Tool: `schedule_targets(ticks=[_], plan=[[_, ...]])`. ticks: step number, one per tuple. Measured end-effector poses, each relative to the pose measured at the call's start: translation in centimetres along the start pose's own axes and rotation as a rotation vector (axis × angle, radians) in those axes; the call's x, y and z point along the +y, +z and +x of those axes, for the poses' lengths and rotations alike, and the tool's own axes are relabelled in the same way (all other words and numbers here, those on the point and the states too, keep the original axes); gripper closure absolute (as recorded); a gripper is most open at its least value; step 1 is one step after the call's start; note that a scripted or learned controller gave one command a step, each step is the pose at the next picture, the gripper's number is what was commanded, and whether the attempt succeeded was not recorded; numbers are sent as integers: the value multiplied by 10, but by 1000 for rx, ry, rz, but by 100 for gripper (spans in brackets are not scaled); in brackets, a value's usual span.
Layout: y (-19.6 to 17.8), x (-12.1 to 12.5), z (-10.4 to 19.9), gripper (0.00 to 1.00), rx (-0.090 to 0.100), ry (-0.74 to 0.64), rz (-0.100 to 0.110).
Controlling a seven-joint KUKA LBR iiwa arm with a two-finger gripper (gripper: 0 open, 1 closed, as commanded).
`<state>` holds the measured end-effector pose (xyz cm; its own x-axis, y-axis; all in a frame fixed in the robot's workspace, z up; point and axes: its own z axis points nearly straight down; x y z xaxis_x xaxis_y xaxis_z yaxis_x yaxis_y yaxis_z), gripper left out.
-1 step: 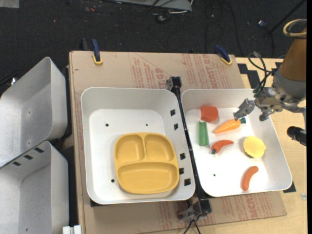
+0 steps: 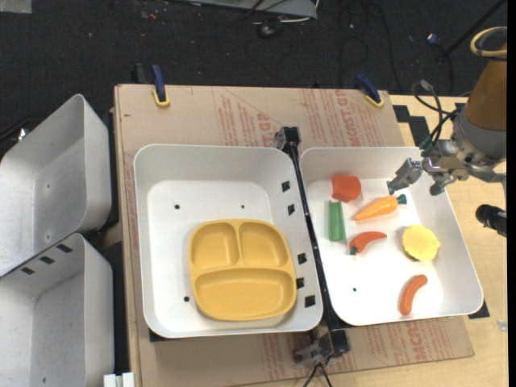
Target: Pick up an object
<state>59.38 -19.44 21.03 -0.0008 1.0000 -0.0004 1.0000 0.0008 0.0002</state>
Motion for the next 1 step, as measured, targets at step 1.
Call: schedule_targets(ticks=[1], plan=[[46,5,-4,0,1,1,4]])
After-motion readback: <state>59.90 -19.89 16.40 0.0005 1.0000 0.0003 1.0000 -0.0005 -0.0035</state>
